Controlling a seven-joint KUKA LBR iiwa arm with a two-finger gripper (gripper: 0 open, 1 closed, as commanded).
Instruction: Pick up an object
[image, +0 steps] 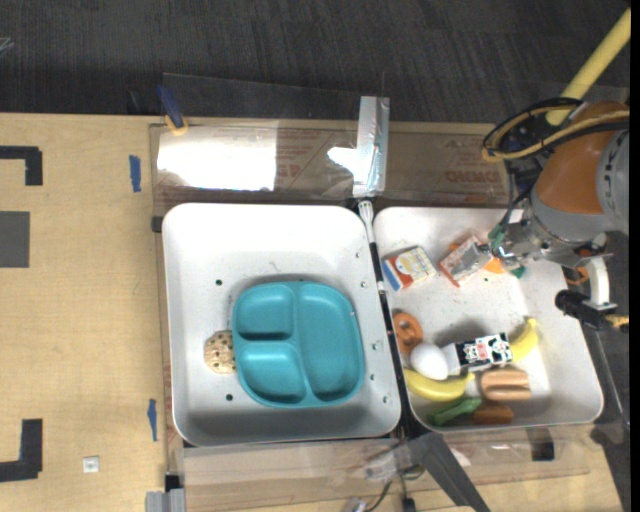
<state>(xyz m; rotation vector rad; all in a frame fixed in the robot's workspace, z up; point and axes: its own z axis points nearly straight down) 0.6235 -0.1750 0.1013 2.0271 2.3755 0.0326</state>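
Observation:
The arm's orange band (572, 180) and grey wrist hang over the back right corner of the right bin (560, 330). My gripper (507, 247) points left and down there. Right beside its tip, on the left, lies a small clear and orange packet (463, 258); I cannot tell whether the tip touches it. Further left rests a white and orange carton (410, 266). At the bin's front are a brown pretzel (406, 328), a white egg (430, 360), a yellow banana (445, 385), a black and white box (485, 352), a hot dog (503, 383) and a green vegetable (452, 410).
The left bin (190, 250) holds a teal divided plate (297, 342) and a cookie (219, 351) against the plate's left side. A clear plastic sheet (260, 155) lies behind the bins. Black and yellow cables (530, 125) loop above the arm.

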